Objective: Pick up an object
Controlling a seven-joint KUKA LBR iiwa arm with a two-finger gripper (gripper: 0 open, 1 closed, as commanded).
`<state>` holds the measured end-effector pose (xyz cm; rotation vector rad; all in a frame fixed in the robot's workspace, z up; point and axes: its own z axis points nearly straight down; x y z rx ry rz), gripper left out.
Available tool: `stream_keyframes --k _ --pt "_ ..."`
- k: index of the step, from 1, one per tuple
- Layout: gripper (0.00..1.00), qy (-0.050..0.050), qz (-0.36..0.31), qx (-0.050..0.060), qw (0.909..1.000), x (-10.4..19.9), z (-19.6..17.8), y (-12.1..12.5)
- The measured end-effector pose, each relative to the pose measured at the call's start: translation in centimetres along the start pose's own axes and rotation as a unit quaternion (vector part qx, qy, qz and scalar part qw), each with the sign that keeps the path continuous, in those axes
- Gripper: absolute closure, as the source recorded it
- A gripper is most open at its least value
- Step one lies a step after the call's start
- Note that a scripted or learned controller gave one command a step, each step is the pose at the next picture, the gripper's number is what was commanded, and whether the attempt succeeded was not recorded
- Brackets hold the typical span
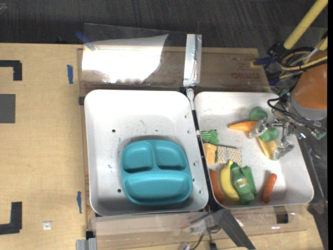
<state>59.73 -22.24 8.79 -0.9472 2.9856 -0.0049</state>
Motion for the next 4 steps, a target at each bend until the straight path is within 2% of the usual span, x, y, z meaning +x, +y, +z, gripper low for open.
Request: stream_keyframes --k 1,2,3,4 --pt "0.0 0.0 -0.008 -0.001 1.0 -0.8 -0.1 2.9" --pt "0.0 0.0 -0.088 0.0 0.9961 -2.7 0.1 -1.9" --pt "1.0 -0.004 -0.086 0.001 0.9963 -3.0 -1.2 -1.9" --pt "0.0 -0.005 -0.086 0.001 0.9963 -3.1 -1.2 -1.9"
